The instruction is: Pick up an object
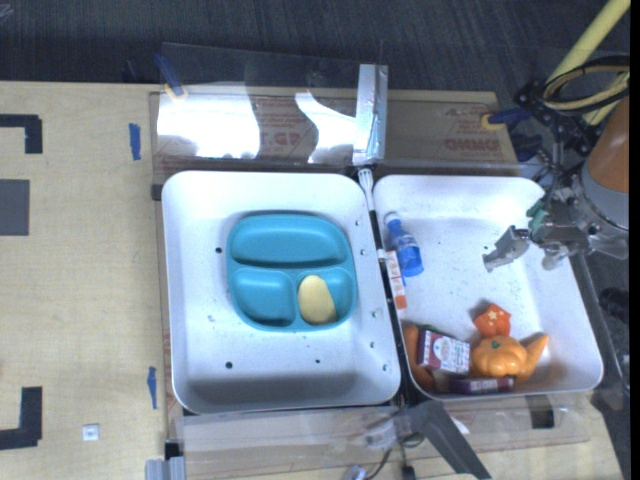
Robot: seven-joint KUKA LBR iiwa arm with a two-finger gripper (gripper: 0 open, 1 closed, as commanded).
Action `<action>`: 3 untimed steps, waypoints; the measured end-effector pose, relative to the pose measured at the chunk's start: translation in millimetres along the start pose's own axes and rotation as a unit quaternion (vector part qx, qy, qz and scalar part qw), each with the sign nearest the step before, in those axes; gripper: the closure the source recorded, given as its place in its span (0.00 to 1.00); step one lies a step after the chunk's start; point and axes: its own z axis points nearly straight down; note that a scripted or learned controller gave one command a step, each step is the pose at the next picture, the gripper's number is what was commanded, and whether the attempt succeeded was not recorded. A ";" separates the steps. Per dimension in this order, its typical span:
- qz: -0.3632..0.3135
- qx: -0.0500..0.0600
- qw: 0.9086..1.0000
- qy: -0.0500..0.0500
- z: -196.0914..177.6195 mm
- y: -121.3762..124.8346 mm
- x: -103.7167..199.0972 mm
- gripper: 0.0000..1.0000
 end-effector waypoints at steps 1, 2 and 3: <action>0.005 -0.001 1.000 0.000 139.5 -46.1 -7.3 0.00; 0.007 -0.001 1.000 -0.001 131.3 -46.9 -7.8 1.00; 0.021 -0.004 1.000 0.000 45.6 33.4 62.1 1.00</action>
